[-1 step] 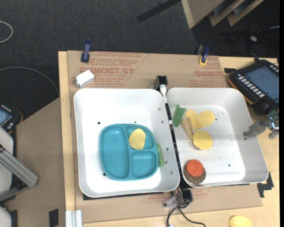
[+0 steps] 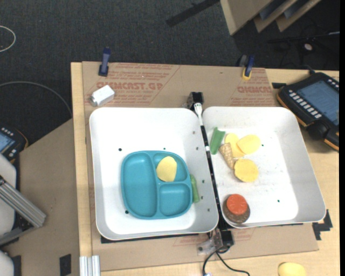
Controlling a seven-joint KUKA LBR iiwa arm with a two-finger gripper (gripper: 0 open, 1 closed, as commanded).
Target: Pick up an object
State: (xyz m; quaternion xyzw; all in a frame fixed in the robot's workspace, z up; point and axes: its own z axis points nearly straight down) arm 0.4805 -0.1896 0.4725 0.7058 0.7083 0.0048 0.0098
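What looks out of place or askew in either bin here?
In the left bin, a green strip lies off the teal divided tray, wedged against the tray's right edge. In the right bin, an orange-topped round piece sits tight in the near-left corner. Nothing looks spilled or damaged.

A dark grey carpeted floor surrounds the bench, whose brown cardboard top is held at its far edge by a blue clamp and a blue-and-yellow clamp. A control pendant lies at the right. Pale boards, possibly furniture, stand beyond. An aluminium rail slants at lower left.
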